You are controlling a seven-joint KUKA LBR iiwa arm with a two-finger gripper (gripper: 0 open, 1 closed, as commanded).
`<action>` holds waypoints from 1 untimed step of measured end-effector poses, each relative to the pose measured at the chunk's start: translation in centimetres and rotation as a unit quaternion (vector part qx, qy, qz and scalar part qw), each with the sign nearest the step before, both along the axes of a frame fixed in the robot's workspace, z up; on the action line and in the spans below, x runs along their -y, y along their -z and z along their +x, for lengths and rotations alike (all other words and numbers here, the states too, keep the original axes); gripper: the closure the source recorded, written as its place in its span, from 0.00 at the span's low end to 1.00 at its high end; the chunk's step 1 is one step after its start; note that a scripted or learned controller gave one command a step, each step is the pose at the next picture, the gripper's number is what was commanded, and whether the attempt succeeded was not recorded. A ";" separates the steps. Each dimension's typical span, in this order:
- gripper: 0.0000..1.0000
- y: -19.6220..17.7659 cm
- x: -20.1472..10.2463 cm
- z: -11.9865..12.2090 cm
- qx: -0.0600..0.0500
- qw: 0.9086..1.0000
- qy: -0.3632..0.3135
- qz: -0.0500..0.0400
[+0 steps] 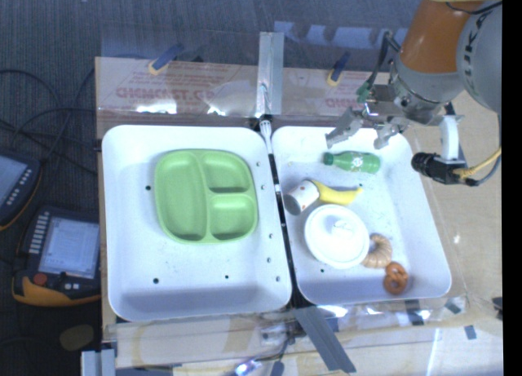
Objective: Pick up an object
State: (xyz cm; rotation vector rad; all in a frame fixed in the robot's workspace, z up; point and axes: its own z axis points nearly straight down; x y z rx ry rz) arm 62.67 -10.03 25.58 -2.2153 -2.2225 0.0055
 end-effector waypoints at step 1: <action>0.00 16.2 3.5 -0.6 0.001 1.000 -0.003 0.000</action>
